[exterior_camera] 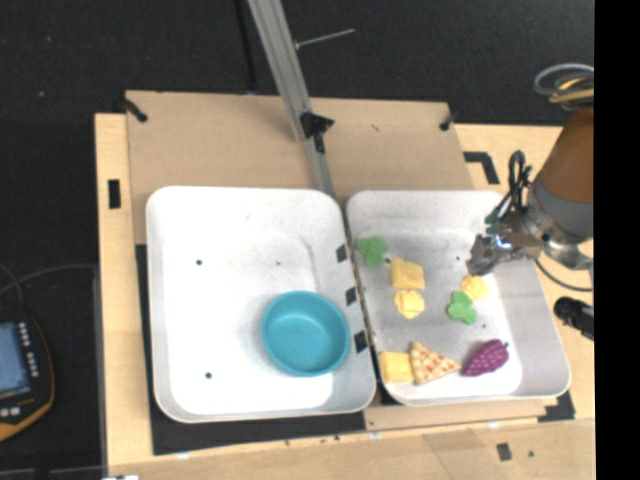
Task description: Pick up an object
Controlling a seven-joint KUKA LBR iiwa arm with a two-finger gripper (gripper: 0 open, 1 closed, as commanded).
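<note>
Even overhead light, glare whitening both bins (240, 218), soft shadows, dark surrounds, slightly soft focus.

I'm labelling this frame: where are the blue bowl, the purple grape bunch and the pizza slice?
Round blue bowl (303, 333): camera view, inner floor.
Purple grape bunch (486, 357): camera view, middle.
Pizza slice (432, 364): camera view, topping.

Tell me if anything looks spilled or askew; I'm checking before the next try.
Nothing stands out. The blue bowl sits upright in the left bin; the small toy foods lie loose inside the right bin, none over the rim.
</note>
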